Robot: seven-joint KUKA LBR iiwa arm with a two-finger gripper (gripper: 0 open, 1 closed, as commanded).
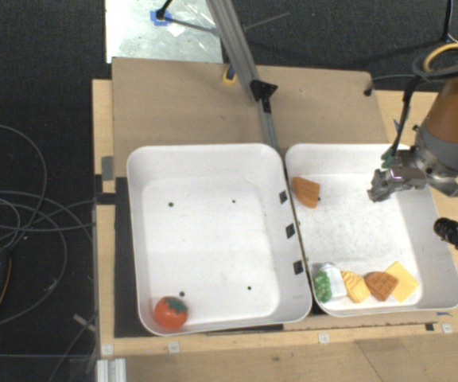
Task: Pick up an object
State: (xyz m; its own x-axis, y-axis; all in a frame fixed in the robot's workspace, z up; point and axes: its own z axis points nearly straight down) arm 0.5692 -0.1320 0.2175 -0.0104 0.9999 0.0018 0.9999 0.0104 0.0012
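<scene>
Tool (382, 188), open-or-closed state unclear, hovers over right bin (444, 237) far from wedge (306, 191), so dropping here likely grabs nothing but bare floor.

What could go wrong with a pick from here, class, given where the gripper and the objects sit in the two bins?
1. The gripper sits above bare floor of the right bin; closing here would likely grab nothing.
2. The items at that bin's near edge, the green-and-white piece, waffle and yellow block, are packed together, so one grasp may catch two or push them.
</scene>
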